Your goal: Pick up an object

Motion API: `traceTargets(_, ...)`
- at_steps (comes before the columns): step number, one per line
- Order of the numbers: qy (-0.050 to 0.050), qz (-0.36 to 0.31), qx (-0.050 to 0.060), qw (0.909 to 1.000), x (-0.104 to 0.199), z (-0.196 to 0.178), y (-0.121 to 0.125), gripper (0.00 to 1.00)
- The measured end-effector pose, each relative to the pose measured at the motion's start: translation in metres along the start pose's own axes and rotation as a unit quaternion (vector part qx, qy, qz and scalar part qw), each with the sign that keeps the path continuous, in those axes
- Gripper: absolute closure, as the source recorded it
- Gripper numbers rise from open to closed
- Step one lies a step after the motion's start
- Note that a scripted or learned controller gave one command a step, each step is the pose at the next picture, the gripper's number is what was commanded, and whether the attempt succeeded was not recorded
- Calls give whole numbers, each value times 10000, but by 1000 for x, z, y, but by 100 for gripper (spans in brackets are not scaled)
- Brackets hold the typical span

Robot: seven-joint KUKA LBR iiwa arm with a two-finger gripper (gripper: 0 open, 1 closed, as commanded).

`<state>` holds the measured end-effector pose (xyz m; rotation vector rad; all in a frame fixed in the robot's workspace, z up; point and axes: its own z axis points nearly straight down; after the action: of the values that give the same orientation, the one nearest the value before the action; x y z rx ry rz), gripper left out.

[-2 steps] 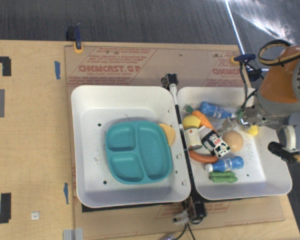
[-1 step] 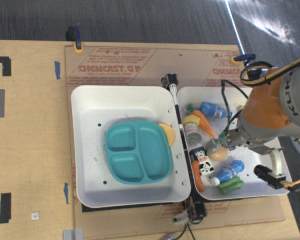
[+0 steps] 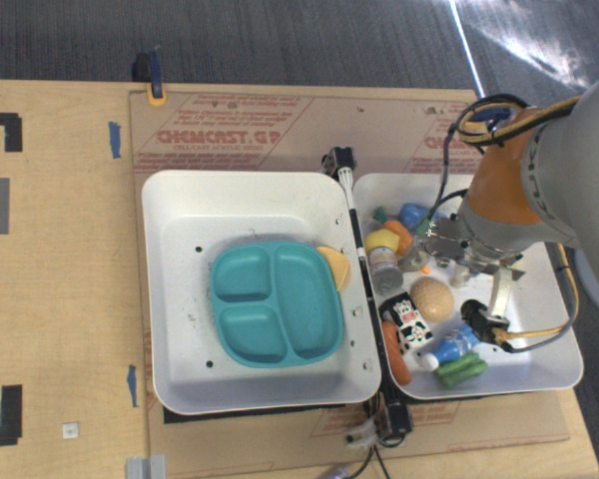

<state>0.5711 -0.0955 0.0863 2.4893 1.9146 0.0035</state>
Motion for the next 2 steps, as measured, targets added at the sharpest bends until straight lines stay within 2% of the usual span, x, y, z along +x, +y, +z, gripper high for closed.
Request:
traceTargets(1, -2, -4, -19, 10000, 0, -11, 1, 100)
traceTargets(2, -3, -4, -17, 10000, 0, -11, 1, 0)
